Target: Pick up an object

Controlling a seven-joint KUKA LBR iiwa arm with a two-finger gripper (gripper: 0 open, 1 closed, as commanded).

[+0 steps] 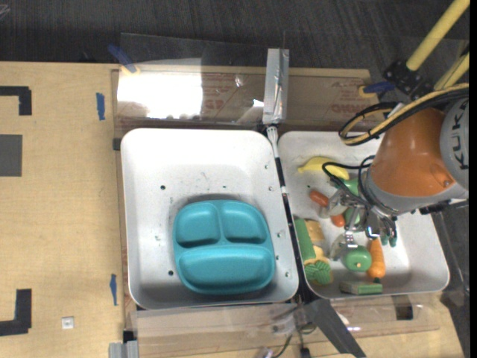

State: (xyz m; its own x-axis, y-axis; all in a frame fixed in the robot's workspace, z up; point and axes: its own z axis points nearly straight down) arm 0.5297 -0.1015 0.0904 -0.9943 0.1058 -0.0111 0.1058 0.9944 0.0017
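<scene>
Gripper [358, 233] hung low in right bin [432, 274], above green fruit [358, 259] beside carrot [377, 259]; finger state could not be told. Best done centred on one toy, clear of neighbours

Arm [417, 155] reached in from the right w/ orange band uppermost, wrist pointed down over the right side of the bench. Hand [358, 233] hung low below it, cables looped round the wrist at the far side.
</scene>
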